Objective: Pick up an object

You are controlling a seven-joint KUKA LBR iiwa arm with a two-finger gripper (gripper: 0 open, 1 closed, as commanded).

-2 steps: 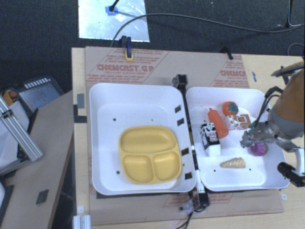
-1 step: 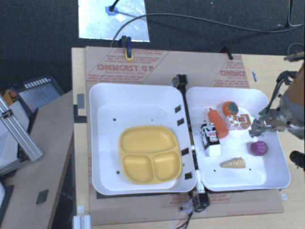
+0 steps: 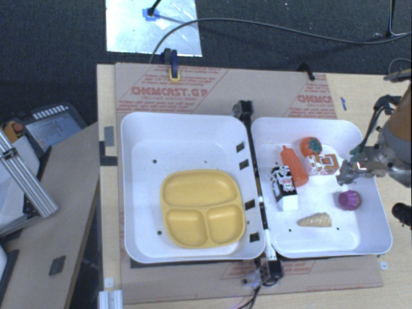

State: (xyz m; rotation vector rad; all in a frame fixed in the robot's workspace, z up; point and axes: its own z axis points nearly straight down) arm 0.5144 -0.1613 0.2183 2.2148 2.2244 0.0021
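Grey pincer (image 3: 347, 174), its state unclear, hovers just above the purple object (image 3: 349, 200).

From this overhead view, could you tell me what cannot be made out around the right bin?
- Tool: blurred, small; finger state unreadable.
- Arm: cut off by the picture's right side.
- White box beside the orange bottle: print too small to read.
- Purple object: too small to identify.
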